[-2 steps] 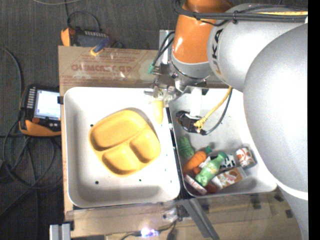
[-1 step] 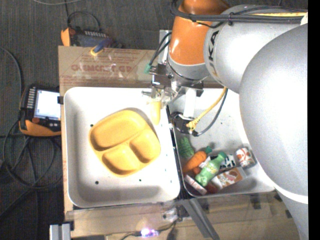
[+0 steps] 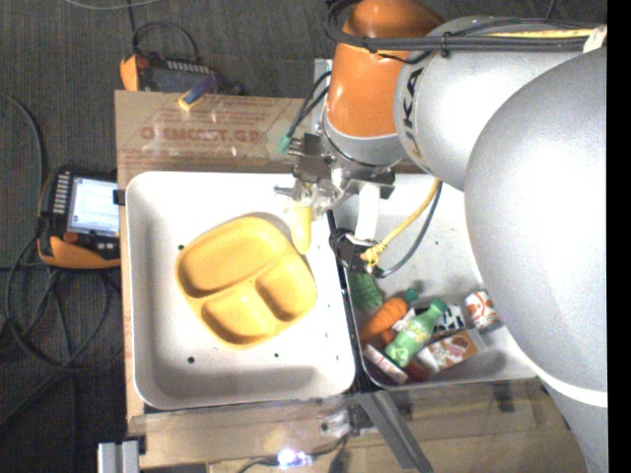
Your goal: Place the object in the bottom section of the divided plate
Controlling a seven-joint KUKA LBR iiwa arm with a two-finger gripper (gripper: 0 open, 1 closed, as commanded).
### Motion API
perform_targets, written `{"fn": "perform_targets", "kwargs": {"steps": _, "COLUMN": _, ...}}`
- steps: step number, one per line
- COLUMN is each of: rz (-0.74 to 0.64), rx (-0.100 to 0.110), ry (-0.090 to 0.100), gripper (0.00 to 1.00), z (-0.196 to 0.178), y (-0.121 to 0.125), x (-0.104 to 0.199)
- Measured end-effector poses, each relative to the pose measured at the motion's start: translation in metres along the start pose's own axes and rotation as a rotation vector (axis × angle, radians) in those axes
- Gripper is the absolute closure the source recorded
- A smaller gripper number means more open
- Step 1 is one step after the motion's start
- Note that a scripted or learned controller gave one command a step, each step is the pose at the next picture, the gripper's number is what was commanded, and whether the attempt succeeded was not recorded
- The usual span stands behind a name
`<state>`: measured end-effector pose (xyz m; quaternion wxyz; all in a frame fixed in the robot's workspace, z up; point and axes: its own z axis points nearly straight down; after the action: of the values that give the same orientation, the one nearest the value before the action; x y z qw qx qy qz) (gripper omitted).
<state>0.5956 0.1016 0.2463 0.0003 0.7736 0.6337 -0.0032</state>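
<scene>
**Yellow piece hangs at the plate's rim**

The gripper (image 3: 317,193) sits over the left bin (image 3: 148,363), its fingers clenched on a slim yellow object (image 3: 301,227) that hangs upright, long axis vertical, lower end just beside the plate (image 3: 246,279) at its edge nearest the right bin (image 3: 513,363). Held high, it would clear the rim; the bottom section, toward the bench's front edge, awaits.

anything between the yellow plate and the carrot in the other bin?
Camera view: bare white floor of the left bin, then the two bins' adjoining walls, lie between the plate and the carrot.
</scene>
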Motion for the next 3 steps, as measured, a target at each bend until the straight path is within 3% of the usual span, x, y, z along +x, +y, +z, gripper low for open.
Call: {"fn": "perform_targets", "kwargs": {"steps": 3, "rz": 0.049, "rx": 0.006, "ry": 0.002, "gripper": 1.00, "z": -0.0120, "y": 0.0013, "x": -0.0048}}
